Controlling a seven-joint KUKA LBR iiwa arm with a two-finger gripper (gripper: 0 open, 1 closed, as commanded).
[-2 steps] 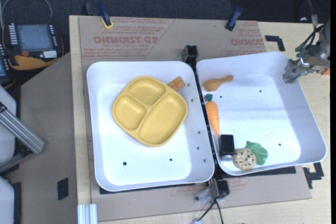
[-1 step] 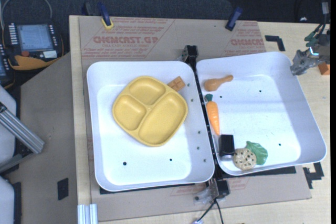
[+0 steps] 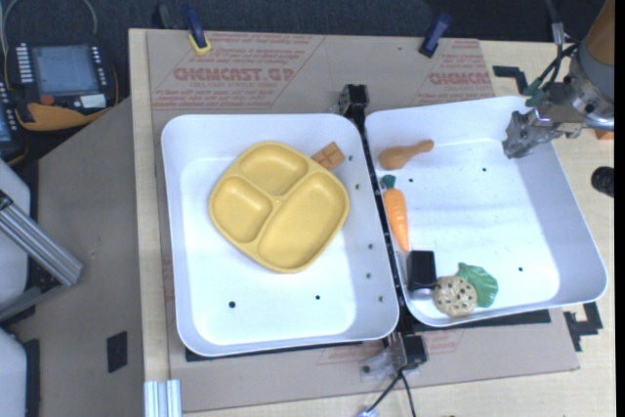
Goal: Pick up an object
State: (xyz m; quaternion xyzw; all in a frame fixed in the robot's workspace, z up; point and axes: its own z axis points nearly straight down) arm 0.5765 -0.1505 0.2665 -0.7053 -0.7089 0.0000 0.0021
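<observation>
The gripper (image 3: pixel 520 134) hangs over the far right corner of the right bin (image 3: pixel 547 239), and whether it is apart or together I cannot tell from this angle; nothing shows between its tips. The arm (image 3: pixel 596 73) enters from the right edge. The objects in that bin lie well apart from the gripper, along the bin's left side: a tan drumstick-shaped toy (image 3: pixel 405 154) at the far left, an orange carrot (image 3: pixel 395 215) just nearer, lying lengthwise beside the left wall, then a small black block (image 3: pixel 421 269), and at the near edge a round speckled cookie (image 3: pixel 452 296) touching a green leafy piece (image 3: pixel 479 282). In the left bin (image 3: pixel 195 288) sits a yellow divided plate (image 3: pixel 279 205), with a small brown block (image 3: pixel 328 155) at its far right rim. Both bins rest on the cardboard-covered tabletop (image 3: pixel 293 63).
</observation>
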